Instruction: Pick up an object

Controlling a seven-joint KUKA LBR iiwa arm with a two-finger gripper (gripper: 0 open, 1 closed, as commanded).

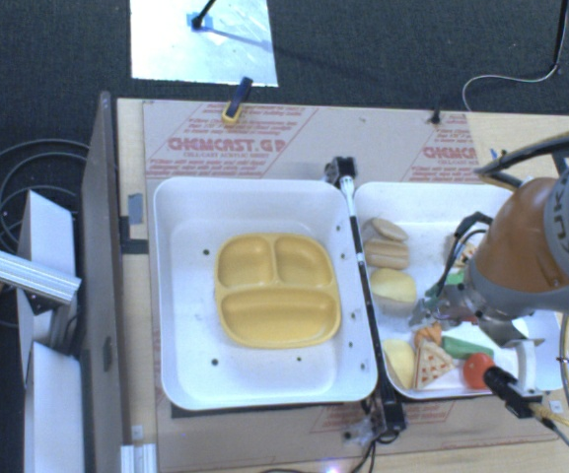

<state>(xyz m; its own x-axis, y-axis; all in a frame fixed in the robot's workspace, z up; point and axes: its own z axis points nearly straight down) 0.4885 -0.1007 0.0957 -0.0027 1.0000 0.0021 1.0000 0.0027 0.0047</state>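
The right bin [417, 210] holds several toy foods: a tan bread piece [389, 230], a hot-dog bun [387, 254], a pale yellow round item [394, 286], a pizza slice [429, 365], a green piece [467, 346] and a red tomato [477, 370]. My gripper [434, 310] reaches down into this bin, just right of the yellow item and above the pizza slice. The orange wrist band [521, 249] covers the bin's right part.
The left bin [195, 215] bears a yellow divided tray [276, 290]. A metal divider bar [358, 254] runs between the bins. Cardboard [264, 136] lies behind them. Cables [550, 417] trail at the right bin's front corner.
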